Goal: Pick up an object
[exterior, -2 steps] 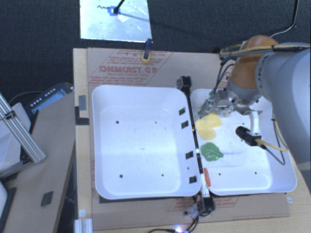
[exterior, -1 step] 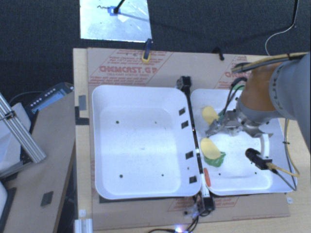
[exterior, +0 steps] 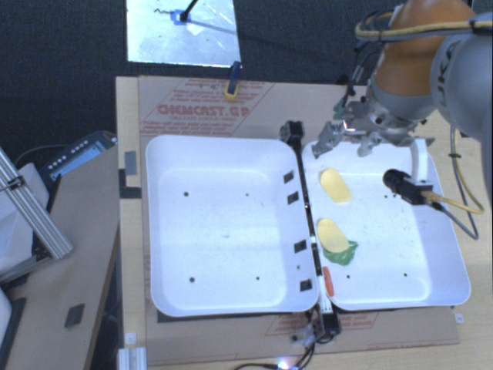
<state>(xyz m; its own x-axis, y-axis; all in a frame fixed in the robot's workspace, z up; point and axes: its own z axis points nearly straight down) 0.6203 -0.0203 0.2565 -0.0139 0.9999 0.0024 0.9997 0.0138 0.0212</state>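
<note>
In the right bin (exterior: 439, 280) a pale yellow oval object (exterior: 334, 185) lies near the back left. A second yellow object (exterior: 331, 234) rests closer to the front, touching a small green object (exterior: 345, 253). A thin red object (exterior: 329, 282) lies along the bin's front left wall. My gripper (exterior: 344, 146) hangs over the bin's back left corner, just behind the first yellow object. Its fingers are spread, with nothing between them.
The left bin (exterior: 223, 222) adjoins the right one along a black clipped divider (exterior: 302, 206). A black cylinder with a yellow cable (exterior: 406, 186) hangs over the right bin. A shiny plate (exterior: 182, 21) lies behind the bench, and grey equipment (exterior: 31, 214) stands at left.
</note>
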